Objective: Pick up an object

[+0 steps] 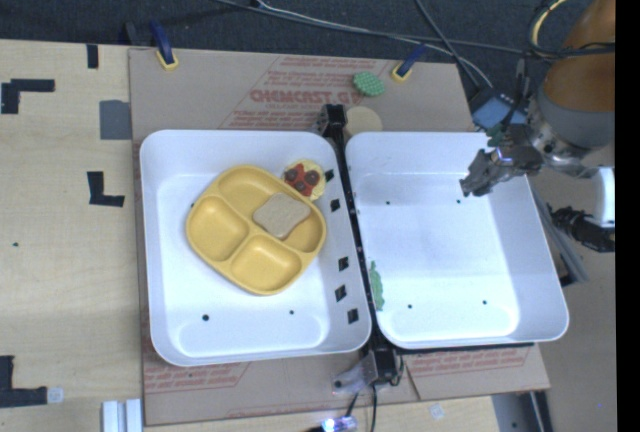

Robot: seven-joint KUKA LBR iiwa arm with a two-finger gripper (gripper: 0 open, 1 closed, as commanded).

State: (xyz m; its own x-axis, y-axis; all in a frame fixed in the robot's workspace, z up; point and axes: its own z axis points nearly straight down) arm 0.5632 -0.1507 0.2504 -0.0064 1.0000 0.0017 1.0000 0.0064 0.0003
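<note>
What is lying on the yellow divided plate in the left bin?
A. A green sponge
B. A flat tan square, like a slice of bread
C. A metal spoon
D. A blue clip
B: a flat tan square rests across the yellow plate's compartments in the left bin.

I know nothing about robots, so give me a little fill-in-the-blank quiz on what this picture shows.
1. The yellow divided plate lies in the ____ bin as the camera sees it.
2. The tan slice rests on a plate whose color is ____.
3. The gripper hovers over the ____ bin as the camera sees it.
4. The small green piece lies on the cardboard, ____ both bins.

Missing words: left; yellow; right; outside
</note>
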